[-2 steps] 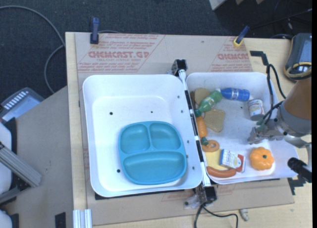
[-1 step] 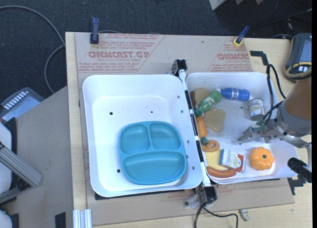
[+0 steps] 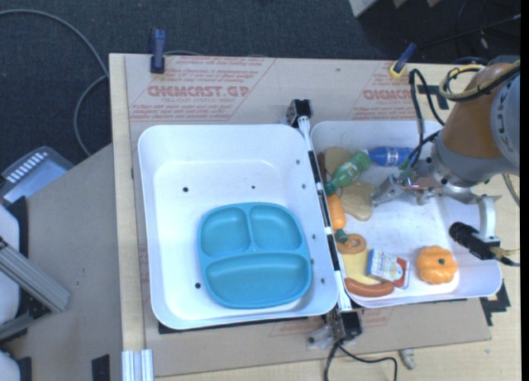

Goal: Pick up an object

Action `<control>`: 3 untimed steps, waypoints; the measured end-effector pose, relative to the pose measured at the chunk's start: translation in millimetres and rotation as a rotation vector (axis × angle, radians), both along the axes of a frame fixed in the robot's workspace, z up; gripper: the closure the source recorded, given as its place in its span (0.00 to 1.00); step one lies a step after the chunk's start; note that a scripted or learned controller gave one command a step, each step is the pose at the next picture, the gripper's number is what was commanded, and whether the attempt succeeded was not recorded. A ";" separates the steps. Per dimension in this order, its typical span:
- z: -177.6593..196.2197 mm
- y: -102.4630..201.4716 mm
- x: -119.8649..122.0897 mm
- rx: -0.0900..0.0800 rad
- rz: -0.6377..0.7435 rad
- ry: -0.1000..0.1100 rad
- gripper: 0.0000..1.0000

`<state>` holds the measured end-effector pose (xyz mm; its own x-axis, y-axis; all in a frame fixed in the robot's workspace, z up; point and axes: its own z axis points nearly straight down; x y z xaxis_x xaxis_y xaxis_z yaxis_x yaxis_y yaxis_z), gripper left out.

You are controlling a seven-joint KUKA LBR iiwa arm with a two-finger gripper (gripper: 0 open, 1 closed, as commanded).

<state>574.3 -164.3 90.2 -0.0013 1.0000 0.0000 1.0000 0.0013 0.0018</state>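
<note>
I see no single target marked out; the candidates all lie in the right bin (image 3: 488, 284). Nearest the hand (image 3: 395, 191) is a green bottle (image 3: 348, 169) lying tilted near the bin's far left corner, and just beside it a blue bottle (image 3: 388, 155) lies against the far wall. A tan, flat cookie-like piece (image 3: 358, 202) sits below the green bottle. An orange carrot (image 3: 336, 211) lies along the left wall, with a small ring-shaped donut (image 3: 352, 244) just below it. Toward the near edge I make out a red hot dog (image 3: 369, 288), a small white and red packet (image 3: 384, 266) touching it, and an orange pumpkin (image 3: 436, 264) a little apart to the right.

The hand is down inside the right bin, its metal tip near the tan piece and the green bottle. I cannot tell from this angle whether it is clenched or released, and I see nothing between its tips.

The left bin (image 3: 165, 206) holds one thing: a blue divided plate (image 3: 254, 254), lying flat toward the near side.
</note>
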 end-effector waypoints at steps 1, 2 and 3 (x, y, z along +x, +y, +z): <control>-2.9 66.9 58.8 0.001 0.000 -0.005 0.00; -3.4 69.6 -27.0 0.000 -0.002 -0.001 0.00; 6.8 69.6 -25.8 -0.001 -0.002 -0.006 1.00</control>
<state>548.4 -94.7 97.1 0.0005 1.0000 -0.0009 1.0000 -0.0004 0.0076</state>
